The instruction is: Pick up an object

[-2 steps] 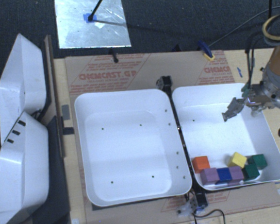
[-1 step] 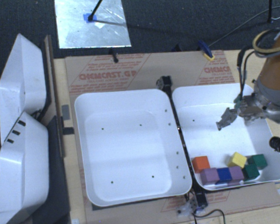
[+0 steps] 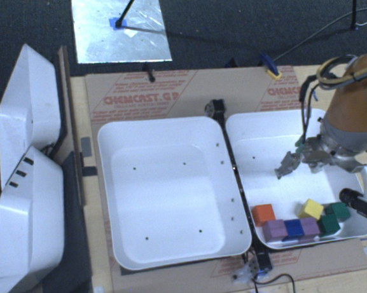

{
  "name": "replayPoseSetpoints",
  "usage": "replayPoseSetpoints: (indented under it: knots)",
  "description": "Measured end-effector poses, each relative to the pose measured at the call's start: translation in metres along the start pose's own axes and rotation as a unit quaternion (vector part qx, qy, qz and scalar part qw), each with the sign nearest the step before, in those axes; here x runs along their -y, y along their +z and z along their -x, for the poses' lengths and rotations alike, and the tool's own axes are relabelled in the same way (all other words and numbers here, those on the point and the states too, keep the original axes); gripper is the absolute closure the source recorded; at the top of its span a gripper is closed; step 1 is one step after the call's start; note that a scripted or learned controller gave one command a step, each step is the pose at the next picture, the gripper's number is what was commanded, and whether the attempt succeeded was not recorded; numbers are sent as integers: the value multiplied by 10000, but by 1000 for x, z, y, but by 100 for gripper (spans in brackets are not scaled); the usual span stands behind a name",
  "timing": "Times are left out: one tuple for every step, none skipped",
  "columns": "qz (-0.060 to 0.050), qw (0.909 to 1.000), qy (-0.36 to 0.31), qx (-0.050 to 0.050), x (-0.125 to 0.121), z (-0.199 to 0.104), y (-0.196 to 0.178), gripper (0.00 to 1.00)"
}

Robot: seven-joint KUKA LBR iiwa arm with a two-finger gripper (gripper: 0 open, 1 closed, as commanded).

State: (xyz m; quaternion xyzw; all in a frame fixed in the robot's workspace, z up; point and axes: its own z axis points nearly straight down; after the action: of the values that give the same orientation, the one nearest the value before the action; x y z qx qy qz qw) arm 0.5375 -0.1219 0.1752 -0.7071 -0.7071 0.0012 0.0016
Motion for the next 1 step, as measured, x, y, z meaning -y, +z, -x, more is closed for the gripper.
replayPoseSetpoints:
  knots:
    - [6,10000,2,1,1,6,43,0]
